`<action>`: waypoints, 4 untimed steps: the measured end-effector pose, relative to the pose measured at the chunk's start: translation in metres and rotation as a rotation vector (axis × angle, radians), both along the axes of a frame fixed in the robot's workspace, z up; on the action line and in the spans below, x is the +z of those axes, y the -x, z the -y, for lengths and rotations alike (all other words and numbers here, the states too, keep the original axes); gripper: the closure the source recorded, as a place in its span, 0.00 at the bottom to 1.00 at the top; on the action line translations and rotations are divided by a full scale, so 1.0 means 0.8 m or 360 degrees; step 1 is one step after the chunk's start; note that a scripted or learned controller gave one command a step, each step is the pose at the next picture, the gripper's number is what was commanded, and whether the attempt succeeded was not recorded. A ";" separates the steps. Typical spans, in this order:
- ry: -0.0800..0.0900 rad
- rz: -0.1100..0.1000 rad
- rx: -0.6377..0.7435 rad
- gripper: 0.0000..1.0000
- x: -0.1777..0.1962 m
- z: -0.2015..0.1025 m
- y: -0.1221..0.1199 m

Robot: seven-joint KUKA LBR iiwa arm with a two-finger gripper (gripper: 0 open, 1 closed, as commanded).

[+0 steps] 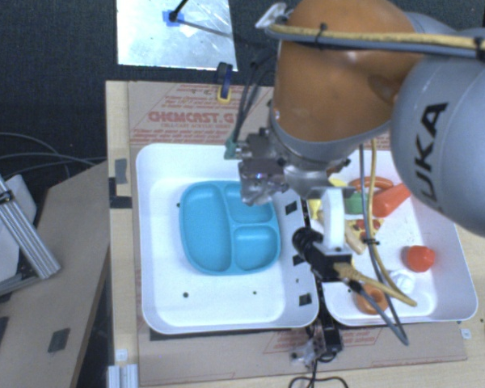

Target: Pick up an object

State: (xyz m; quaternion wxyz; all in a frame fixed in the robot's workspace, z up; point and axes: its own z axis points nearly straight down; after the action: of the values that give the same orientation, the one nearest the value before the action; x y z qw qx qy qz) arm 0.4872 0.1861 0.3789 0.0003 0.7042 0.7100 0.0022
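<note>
A blue divided plate (226, 229) lies in the left white bin (170, 297). My gripper (257, 189) hangs over the plate's far right corner, low above it, and I see nothing held in it. The right bin (449, 297) holds an orange carrot-shaped piece (392, 199), a red-orange round piece (420, 257), a green piece (354, 204), yellow bits (356, 239), a small white piece (401, 282) and an orange ring (370, 299). The arm's big orange and grey body hides the far part of the right bin.
A brown cardboard sheet (186, 111) lies under both bins. A shiny foil square (174, 23) sits beyond it at the back. An aluminium frame (16, 225) stands at the left edge, off the bench.
</note>
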 end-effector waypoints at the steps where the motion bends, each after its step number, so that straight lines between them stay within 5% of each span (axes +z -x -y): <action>1: -0.0003 0.0016 -0.0015 1.00 0.125 0.037 0.000; 2: 0.0000 0.0005 -0.0002 1.00 0.131 0.034 0.000; 3: 0.0010 -0.0020 -0.0018 1.00 -0.007 0.078 0.002; 4: -0.0004 0.0009 0.0003 1.00 0.048 -0.031 -0.063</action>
State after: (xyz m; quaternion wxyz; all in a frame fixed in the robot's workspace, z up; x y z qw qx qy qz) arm 0.5374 0.2111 0.4176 0.0015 0.7035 0.7107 0.0050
